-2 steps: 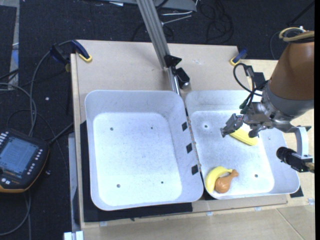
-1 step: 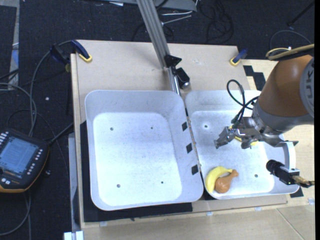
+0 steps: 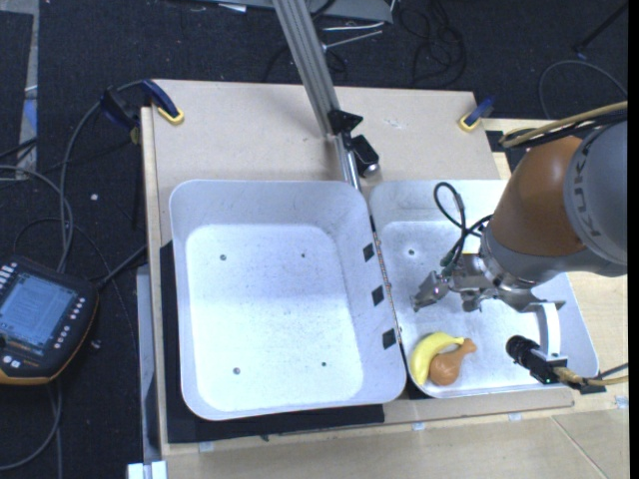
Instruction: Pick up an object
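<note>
Arm positioning its hand over the right bin.
The left bin (image 3: 270,302) is lying bare; the hand (image 3: 449,289), grip state unclear, is hovering just above the banana and orange object (image 3: 440,357) resting near the right bin's (image 3: 409,213) front edge.

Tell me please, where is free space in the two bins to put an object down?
The left bin is bare floor from wall to wall. In the right bin, only the far corner is free; the near part is crowded by the gripper, banana and orange object.
</note>
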`<move>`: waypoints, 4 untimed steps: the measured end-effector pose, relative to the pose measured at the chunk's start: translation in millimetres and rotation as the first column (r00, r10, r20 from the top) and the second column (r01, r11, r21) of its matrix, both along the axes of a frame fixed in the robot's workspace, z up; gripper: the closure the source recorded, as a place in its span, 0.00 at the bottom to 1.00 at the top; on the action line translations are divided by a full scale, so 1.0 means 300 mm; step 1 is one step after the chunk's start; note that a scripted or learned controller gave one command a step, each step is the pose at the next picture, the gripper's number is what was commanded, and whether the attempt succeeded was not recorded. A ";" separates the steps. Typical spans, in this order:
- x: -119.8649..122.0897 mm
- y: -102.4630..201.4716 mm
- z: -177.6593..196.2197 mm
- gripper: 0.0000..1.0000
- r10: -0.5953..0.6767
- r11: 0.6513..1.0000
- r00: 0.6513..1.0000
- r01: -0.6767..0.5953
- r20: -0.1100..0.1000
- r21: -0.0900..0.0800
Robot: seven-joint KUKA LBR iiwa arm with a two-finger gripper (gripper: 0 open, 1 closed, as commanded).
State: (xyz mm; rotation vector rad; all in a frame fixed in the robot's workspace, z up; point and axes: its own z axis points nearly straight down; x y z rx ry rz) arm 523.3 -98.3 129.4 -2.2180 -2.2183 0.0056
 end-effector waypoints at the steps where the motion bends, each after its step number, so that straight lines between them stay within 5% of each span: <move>1: 0.005 -0.001 0.043 1.00 0.000 1.000 1.000 0.000 0.006 -0.001; 3: 0.020 0.010 0.269 1.00 0.000 1.000 1.000 0.000 0.008 -0.001; 4: 0.003 0.201 0.254 1.00 0.005 1.000 1.000 -0.005 0.005 0.000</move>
